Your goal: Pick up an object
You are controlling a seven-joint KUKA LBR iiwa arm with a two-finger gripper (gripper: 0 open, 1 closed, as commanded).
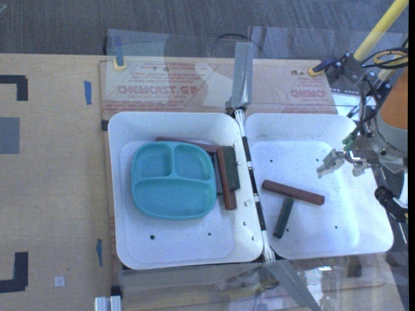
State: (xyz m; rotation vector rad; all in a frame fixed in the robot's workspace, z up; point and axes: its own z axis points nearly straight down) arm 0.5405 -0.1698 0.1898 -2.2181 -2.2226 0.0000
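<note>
Camera view: claw [338,162] spread, carrying nothing, at right bin's [382,238] right side; brown bar [293,192] and dark green bar [283,217] lie left of it on bin floor, touching each other; pickup not yet made.

We see an evenly lit, fairly bright scene with a cool cast. The 2 white bins [175,251] come close to washing out, though their rims and small dark holes stay readable. Shadows are soft and short: a faint one sits under the teal plate [174,180], and thin ones edge the brown bar [293,192] and the dark bar [283,218] in the right bin. Clear plastic sheeting [194,86] over the cardboard at the top gives pale glare and reflections. Focus is moderate overall; the gripper [332,163] looks slightly soft, and fine detail is grainy throughout.
</note>
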